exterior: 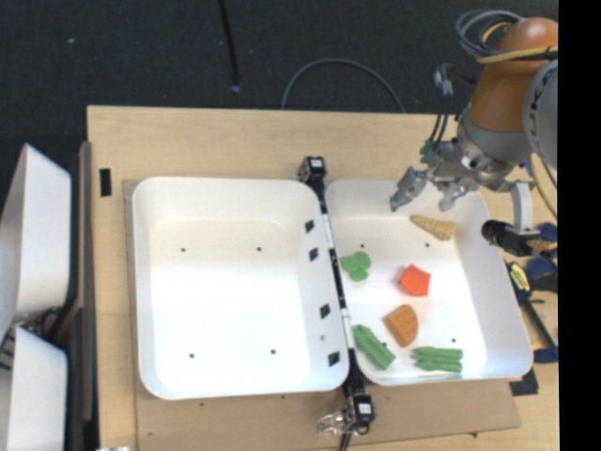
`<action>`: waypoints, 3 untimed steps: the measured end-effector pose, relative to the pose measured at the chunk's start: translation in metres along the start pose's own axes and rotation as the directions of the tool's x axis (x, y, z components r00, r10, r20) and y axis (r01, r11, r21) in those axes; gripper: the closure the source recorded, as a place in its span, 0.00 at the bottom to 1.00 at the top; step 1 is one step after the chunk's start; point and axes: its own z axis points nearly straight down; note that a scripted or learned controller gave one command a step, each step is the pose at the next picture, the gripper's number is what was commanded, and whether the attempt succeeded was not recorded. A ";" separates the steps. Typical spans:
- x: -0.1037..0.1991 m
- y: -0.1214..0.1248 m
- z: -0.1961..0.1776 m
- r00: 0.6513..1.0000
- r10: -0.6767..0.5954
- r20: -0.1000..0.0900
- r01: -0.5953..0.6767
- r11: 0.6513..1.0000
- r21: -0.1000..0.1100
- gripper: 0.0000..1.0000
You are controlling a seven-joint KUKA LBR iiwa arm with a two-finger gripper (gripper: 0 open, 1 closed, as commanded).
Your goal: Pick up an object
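Pale wood forms the bench (pixel 235 139), which is set against a dark, carpet-like floor on which thin black cables are laid. Two shallow white bins are seated side by side on the bench: the left bin (pixel 150 280) and the right bin (pixel 498 327), joined along a black clipped seam. White boxes are located at the left edge of the view, and blue-handled clamps (pixel 535 271) are fixed at the right edge of the bench.

The gripper (pixel 434 191) is positioned over the far edge of the right bin, below the orange band of the grey arm. Its two fingers (pixel 408 193) are seen spread apart, with nothing between them.

Six objects are contained in the right bin. A tan cone (pixel 434 225) is placed just beside the fingers, on their near side; contact cannot be confirmed, as the view is coarse there. A green rounded piece (pixel 356 266) is located near the seam. A red block (pixel 414 280) is found near the middle of the bin, well apart from the fingers. An orange wedge (pixel 402 325) lies nearer the camera. A green strip (pixel 374 347) and a green ridged piece (pixel 438 358) are located along the near wall.
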 end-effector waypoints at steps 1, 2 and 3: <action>-0.055 -0.034 0.115 1.000 0.005 0.002 -0.005 1.000 0.009 0.00; -0.004 -0.080 0.097 1.000 -0.002 -0.001 0.002 1.000 0.003 0.00; -0.012 -0.094 0.118 1.000 0.002 0.002 -0.002 1.000 0.002 0.00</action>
